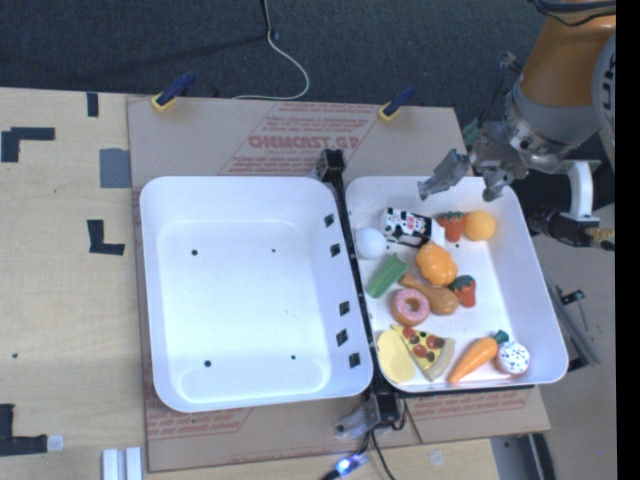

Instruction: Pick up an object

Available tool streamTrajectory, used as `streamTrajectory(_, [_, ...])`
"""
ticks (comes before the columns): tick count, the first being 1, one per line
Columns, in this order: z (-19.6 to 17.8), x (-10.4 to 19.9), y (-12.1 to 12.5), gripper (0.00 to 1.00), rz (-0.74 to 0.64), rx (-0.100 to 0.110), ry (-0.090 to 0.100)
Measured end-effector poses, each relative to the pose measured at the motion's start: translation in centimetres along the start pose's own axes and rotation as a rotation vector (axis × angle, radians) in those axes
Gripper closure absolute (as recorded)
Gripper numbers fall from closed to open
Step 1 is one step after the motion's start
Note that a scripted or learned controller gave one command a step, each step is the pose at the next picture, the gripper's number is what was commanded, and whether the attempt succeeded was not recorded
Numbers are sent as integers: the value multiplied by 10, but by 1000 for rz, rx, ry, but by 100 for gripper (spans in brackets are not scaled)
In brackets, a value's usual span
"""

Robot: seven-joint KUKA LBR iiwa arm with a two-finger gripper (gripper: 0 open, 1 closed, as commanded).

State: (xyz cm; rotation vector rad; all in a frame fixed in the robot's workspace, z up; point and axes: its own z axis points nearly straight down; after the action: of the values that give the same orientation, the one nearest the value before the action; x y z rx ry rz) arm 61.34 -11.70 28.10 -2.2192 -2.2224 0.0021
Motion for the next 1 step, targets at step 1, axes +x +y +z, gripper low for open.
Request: streamTrajectory(1, [107, 10, -20, 0, 0, 11, 2])
